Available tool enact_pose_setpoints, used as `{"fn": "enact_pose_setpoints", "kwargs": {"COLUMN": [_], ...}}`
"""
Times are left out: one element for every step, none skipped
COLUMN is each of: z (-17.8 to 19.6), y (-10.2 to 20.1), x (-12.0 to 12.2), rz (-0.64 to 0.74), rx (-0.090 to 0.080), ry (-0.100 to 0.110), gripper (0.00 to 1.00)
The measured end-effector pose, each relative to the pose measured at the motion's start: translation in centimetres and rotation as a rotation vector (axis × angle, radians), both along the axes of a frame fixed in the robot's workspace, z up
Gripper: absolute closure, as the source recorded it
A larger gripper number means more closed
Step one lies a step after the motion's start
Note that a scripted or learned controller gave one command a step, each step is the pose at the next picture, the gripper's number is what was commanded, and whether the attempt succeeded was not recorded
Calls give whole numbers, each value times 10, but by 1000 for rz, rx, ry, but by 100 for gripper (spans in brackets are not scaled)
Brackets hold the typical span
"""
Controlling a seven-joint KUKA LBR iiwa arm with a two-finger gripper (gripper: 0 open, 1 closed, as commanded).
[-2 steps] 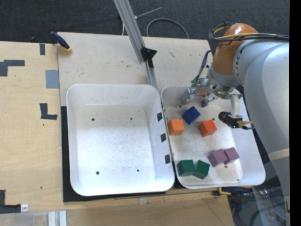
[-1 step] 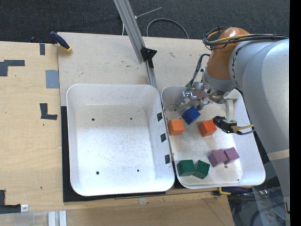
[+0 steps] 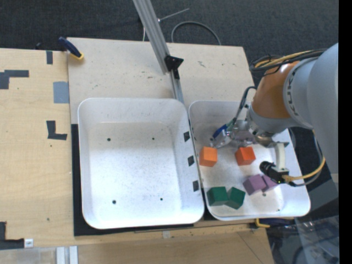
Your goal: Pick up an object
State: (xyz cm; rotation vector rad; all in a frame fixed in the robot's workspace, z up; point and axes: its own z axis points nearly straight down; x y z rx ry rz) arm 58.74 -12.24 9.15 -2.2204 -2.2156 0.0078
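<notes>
The gripper (image 3: pixel 223 138) hangs low in the right bin (image 3: pixel 294 205), just above the two orange cubes (image 3: pixel 208 157), and whether its jaws are spread or pressed together I can't tell. Risk here: with purple block (image 3: pixel 256 183) and green blocks (image 3: pixel 226 196) crowding the bin's near edge, a descent between the cubes could nudge them aside and close on nothing.

The pale wooden bench (image 3: pixel 126 76) bears two white bins (image 3: pixel 135 164) side by side (on a black mat (image 3: pixel 75 202)).

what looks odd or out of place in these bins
Nothing stands out. The small blocks, two orange, two green and one purple, lie loose in the right white bin, none spilled. The tool sits low over them.
</notes>
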Motion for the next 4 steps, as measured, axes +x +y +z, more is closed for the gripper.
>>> {"fn": "enact_pose_setpoints", "kwargs": {"z": [0, 0, 0, 0], "y": [1, -34, -10, -12], "x": [3, -17, 10, 9], "rz": [3, 0, 6, 4], "rx": [1, -1, 1, 1], "ry": [-5, -4, -7, -5], "gripper": [0, 0, 0, 0]}}
